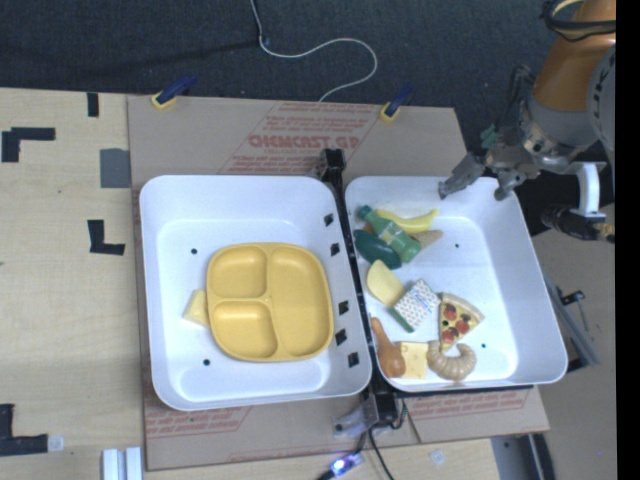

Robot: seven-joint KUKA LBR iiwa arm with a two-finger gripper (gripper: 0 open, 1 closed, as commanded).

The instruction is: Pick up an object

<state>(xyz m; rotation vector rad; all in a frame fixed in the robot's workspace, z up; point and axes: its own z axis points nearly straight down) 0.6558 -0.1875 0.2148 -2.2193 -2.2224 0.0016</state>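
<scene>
The right bin [520, 268] holds a heap of toy food: a yellow banana [407, 218], a green bottle [385, 240], a pale yellow wedge [383, 282], a green-and-white checked block [417, 304], a pizza slice [458, 318], an orange sausage [385, 346], a cheese square [412, 357] and a tan curled piece [452, 362]. My gripper [476, 185] hovers over the bin's far right corner, open, with nothing between its fingers. It stands up and to the right of the banana, apart from every object.
The left bin [170, 228] holds a yellow divided plate [270, 301] with a pale yellow piece [195, 308] tucked at its left edge. Both bins sit on a cardboard sheet [290, 138]. A white cable [320, 53] loops behind it.
</scene>
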